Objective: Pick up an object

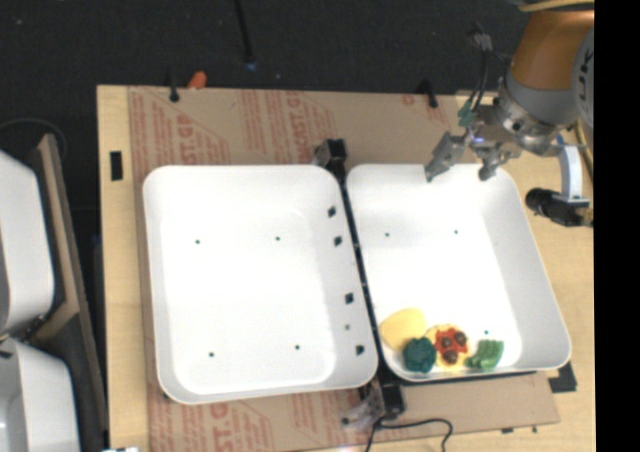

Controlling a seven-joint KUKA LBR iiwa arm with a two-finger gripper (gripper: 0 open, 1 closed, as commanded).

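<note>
camera view, looking down at a slant: on the bench (130, 130) two shallow white bins stand side by side, and their inner rims touch along a line of black clips. left bin (165, 270) has small dark dots on its floor. right bin (520, 240) holds a small group of things in its near corner, close to the left bin's rim. these are a yellow piece (402, 324), a dark green piece (419, 354) just in front of it and touching it, a red and yellow piece (451, 342) beside them, and a light green piece (486, 354) at the right end of the group. what each piece is exactly, i cannot tell.

the arm (550, 50) comes in from the right, with its orange band above the grey wrist. the pincer (463, 167) hangs over the far rim of the right bin, well apart from the group of things. its two fingers are spread, and nothing is between them. a black cable runs over the dark floor behind the bench.
</note>
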